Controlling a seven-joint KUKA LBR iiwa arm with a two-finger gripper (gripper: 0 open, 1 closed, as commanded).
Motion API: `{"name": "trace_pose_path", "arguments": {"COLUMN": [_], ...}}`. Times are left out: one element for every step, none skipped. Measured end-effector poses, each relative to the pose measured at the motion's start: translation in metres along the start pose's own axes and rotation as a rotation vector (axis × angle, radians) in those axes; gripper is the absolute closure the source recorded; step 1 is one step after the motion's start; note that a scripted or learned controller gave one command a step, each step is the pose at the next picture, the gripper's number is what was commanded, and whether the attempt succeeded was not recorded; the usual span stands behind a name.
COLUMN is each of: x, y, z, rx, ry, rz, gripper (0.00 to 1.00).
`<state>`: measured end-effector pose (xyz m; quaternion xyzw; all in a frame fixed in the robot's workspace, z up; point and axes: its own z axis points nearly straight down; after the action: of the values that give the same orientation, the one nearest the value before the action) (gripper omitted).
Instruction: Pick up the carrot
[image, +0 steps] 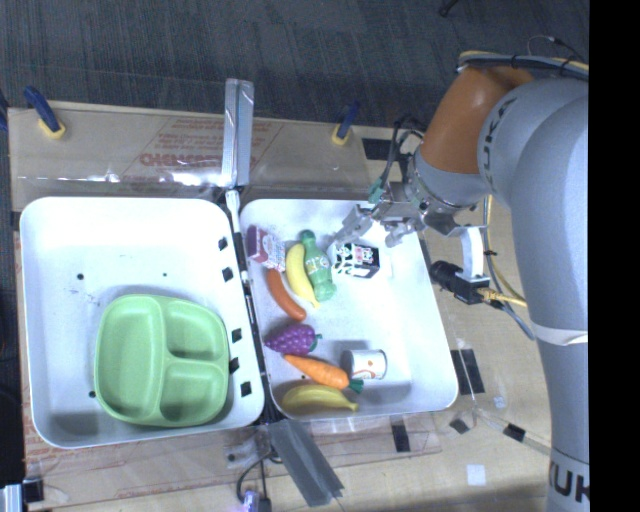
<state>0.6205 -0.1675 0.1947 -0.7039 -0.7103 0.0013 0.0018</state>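
Progress so far looks like basically 0: the carrot (317, 370) is sitting untouched in the right bin (420, 330), down near the front edge, so the whole reach, descent and grab are left to do as far as I can judge. The gripper (368, 222) hangs over the back part of that bin, well apart from the carrot, with its fingers spread and nothing between them. Carrot itself is a little orange toy lying on its side, fat end pointing right where the green top is, tip pointing left. It's packed in pretty tight: purple grapes (292, 340) just behind it, a yellow banana (317, 399) right in front, and a small white cup (368, 364) beside the green end. Left bin only holds a green divided plate (160, 362).
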Motion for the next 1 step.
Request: {"name": "trace_pose_path", "arguments": {"x": [-0.0002], "y": [-0.0885], "z": [0.0708], "rx": [0.0], "ry": [0.001], "rz": [-0.224], "gripper": [0.0]}}
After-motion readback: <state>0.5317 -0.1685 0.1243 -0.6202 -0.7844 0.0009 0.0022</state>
